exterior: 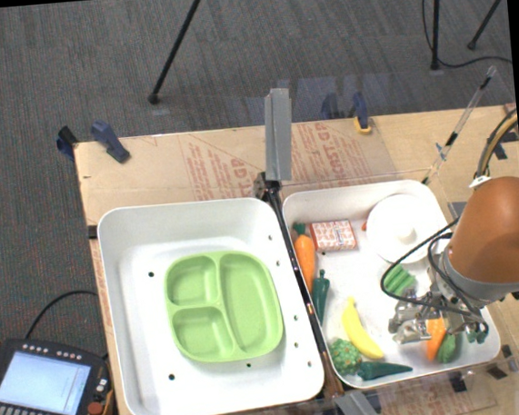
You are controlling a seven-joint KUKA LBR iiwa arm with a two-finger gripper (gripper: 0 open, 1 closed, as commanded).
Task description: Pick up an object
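Tabletop [192,167]: brown board carrying two shallow white bins side by side.

Left bin [127,251]: holding a light green divided plate [223,306], lying flat near the middle.

Right bin [350,204]: holding the pickable items. A carrot [305,257] is lying along the left wall, with a dark green pepper [322,292] just below it. A red patterned box [332,235] is sitting near the far edge, beside a white round lid [403,225]. A yellow banana [358,329] is resting in the middle, broccoli [345,356] near the front left corner, a dark green pod [385,370] along the front wall, and a green piece [397,279] just left of the arm.

End effector [426,323]: reaching into the right bin's front right area, hanging over a small orange carrot [434,340] and a green item [449,348]. Finger state cannot be told; nothing is seen gripped.
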